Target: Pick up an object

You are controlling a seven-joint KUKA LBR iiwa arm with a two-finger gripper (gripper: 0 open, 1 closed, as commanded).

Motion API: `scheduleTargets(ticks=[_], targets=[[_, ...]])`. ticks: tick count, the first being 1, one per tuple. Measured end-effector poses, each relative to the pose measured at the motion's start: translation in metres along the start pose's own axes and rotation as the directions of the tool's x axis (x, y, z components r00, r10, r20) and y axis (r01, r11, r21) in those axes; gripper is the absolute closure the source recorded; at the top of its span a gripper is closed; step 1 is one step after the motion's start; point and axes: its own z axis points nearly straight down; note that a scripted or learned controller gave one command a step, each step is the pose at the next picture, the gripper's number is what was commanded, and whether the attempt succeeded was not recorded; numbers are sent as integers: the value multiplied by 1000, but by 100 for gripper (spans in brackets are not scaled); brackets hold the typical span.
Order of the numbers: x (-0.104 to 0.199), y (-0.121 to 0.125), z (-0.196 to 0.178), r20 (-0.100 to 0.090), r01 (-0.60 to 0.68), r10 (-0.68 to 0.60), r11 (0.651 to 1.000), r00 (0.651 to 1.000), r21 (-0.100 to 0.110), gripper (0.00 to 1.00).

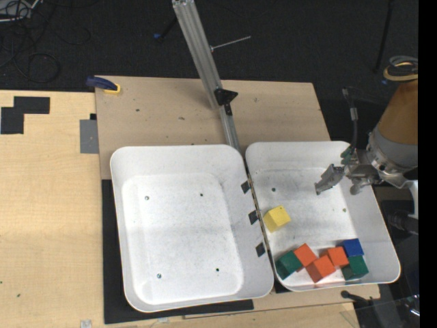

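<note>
Camera view: right bin [321, 152] holds yellow block [277, 218] and colored blocks [324, 260]; hand [343, 182] spread apart, grasping nothing.

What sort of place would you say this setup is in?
Likely a robotics lab: a robot arm reaches over two white bins, toy blocks lie in one, cables trail behind.
</note>
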Motion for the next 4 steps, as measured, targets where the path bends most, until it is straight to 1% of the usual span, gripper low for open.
scheduleTargets(ticks=[1,2,3,4], targets=[[-2,-3,64,0,-1,1,1000,1000,2,0],[-2,-3,116,1,-2,2,1000,1000,-5,0],[-4,-4,105,2,-9,9,1000,1000,-5,100],[-7,-4,63,2,-8,8,1000,1000,-9,100]])
